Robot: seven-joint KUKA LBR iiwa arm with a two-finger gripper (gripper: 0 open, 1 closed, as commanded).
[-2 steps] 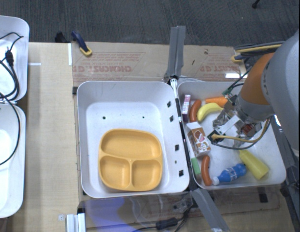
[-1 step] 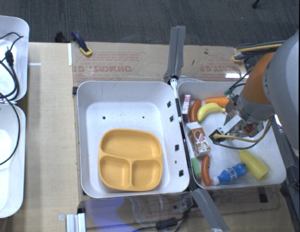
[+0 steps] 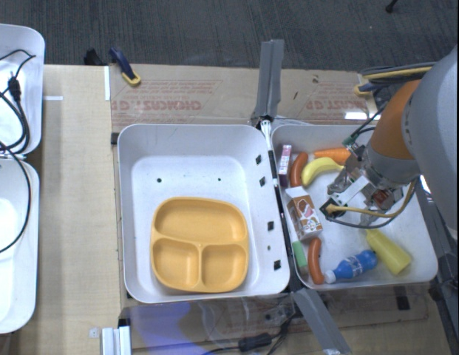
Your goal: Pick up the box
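Crowding is judged the chief risk: the small brown-and-white printed cardboard box [image 3: 304, 214] lies flat against the left wall of the right white bin [image 3: 362, 285], between a yellow plastic banana [image 3: 320, 169] and a red toy sausage [image 3: 315, 261], so a neighbour could be caught instead. The gripper [image 3: 346, 191] is seen just beside it; whether it is open or closed cannot be told.

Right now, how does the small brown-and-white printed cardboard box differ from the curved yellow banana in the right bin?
The box is flat-sided and printed in brown and white; the banana is curved and plain yellow. The box lies by the dividing wall; the banana lies farther back. Both lie in the right bin.
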